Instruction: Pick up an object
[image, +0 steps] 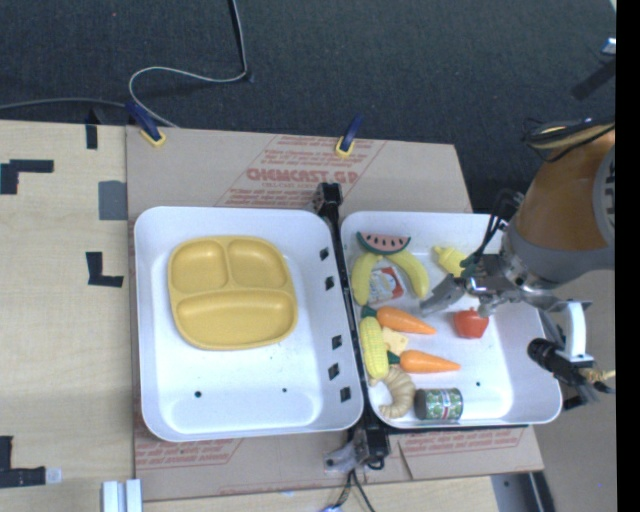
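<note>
Tool (447, 291) low in the right bin (520, 400), among toy food.
Its fingers stand apart, gripping nothing, between the bananas (385, 275) and red tomato (470, 323), just above a carrot (405, 321).

A yellow divided plate (234, 291) lies in the left white bin (160, 380), on brown cardboard (300, 172).

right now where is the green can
The green can lies on its side in the right bin, near the bin's front edge, just below the lower carrot and right of the beige ginger-like piece.
</note>
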